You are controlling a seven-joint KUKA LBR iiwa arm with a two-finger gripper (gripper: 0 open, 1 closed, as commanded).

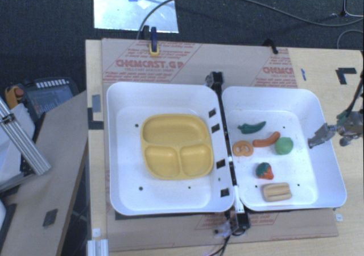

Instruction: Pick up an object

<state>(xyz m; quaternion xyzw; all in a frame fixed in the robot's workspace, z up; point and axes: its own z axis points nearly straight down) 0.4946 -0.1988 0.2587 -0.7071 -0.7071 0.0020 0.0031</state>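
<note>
Camera view, and nearest us in the right bin (pixel 327 175) lies a tan bread roll (pixel 276 192), with a strawberry (pixel 263 170) just beyond it. Further up sits an orange pretzel (pixel 243 148), beside it an orange sausage (pixel 266 140) and a green ball (pixel 284 145) close together. A green pepper (pixel 251 128) lies farthest back. Out at the bin's right rim hangs the gripper (pixel 320 137), apart from all the food; whether it is spread or pressed together, I cannot tell. The left bin (pixel 122 107) carries a yellow divided plate (pixel 175 145).
</note>
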